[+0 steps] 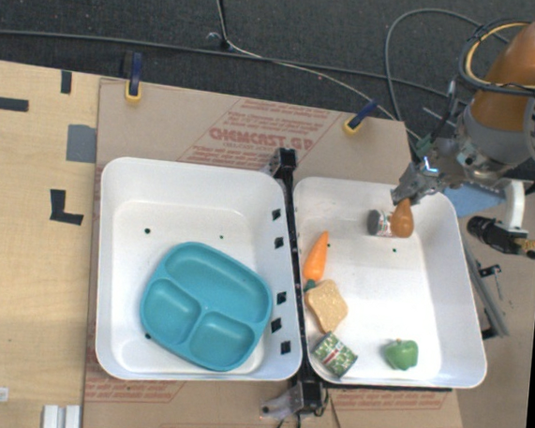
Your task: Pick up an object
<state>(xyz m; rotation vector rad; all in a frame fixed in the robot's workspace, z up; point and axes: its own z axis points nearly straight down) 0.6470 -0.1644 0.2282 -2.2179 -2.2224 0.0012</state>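
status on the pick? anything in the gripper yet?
Done: the gripper has reached the right bin's far end and sits directly over a small orange-brown object. In hand: not confirmed; contact is too small to judge, and the object looks low in the bin. Left: grasp and lift. Carrot, bread slice, green pepper lie untouched.

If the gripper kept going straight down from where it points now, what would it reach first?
Probably the small orange-brown object directly under the gripper, near the far edge of the right bin. Whether they already touch is unclear from this angle.
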